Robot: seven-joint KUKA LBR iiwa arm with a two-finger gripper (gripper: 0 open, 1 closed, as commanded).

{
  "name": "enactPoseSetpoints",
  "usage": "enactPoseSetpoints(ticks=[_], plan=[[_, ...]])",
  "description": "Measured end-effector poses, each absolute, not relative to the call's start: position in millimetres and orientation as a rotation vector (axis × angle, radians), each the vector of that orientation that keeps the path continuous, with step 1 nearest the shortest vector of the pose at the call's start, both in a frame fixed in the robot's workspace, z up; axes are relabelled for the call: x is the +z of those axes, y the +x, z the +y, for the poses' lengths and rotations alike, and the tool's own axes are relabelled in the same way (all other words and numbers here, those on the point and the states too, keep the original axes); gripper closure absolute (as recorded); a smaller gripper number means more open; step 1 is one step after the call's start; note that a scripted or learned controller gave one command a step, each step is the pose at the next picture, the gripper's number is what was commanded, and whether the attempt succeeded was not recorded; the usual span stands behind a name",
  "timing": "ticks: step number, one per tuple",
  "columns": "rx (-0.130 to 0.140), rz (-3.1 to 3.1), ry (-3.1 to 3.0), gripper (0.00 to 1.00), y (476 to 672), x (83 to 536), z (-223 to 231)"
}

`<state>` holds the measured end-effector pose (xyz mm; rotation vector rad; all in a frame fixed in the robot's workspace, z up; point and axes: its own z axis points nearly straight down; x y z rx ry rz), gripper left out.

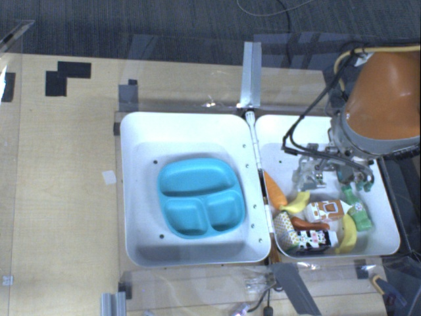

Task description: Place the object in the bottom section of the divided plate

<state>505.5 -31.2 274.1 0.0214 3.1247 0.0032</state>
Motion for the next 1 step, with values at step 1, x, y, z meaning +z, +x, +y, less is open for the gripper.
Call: enactPoseSetpoints(ticks=[1], plan=[[0.003,3.125,0.021,0.0,505.5,274.0,-31.2]])
